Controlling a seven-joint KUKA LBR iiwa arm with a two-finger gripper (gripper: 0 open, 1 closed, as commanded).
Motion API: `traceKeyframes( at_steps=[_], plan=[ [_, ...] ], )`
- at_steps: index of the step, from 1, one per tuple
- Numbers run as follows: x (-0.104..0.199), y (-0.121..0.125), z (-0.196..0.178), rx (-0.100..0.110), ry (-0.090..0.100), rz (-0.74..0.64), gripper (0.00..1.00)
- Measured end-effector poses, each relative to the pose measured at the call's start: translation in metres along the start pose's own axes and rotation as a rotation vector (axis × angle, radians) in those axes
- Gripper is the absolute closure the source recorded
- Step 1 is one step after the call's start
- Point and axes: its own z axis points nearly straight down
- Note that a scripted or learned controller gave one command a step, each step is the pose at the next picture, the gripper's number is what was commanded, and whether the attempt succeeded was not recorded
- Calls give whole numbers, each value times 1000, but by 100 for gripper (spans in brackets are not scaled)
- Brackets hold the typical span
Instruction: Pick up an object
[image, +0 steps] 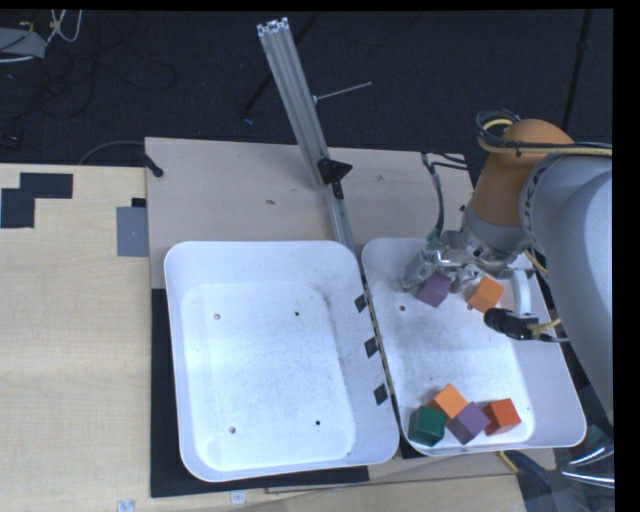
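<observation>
arm: grey KUKA arm (570, 240) with orange band, enters from the right, wrist over the upper part of the right bin
gripper: gripper (445, 272) sits low over the far half of the right bin, pointing down and left
gripper state: cannot tell, too small and blurred
purple block near gripper: purple block (434, 290) right at the gripper tip, touching or just under it; held or merely lying against the bin floor, cannot tell
orange block near gripper: orange block (486, 294) just right of the purple block, under the wrist, close to the gripper body; contact unclear
right bin: right bin (560, 420) white, shallow, holds all the blocks seen
cluster at near edge: four blocks bunched by the front rim of the right bin, well apart from the gripper
green block: green block (427, 425) leftmost in the cluster, dark green
small orange block: small orange block (450, 401) behind and between the green one and the purple one
second purple block: second purple block (467, 422) middle of the cluster, touching its neighbours
red-orange block: red-orange block (501, 415) right end of the cluster
left bin: left bin (260, 350) white, beside the right bin, rims meet at black clips (370, 346)
post: aluminium post (305, 130) slants up behind the bins
bench: tan board (220, 190) under the bins
</observation>
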Motion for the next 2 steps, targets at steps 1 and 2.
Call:
traceKeyframes(
  at_steps=[1,2],
  plan=[
    [4,0,-10,1,2,-11,100],
    [123,-25,-104,-8,7,-11,100]
  ],
)
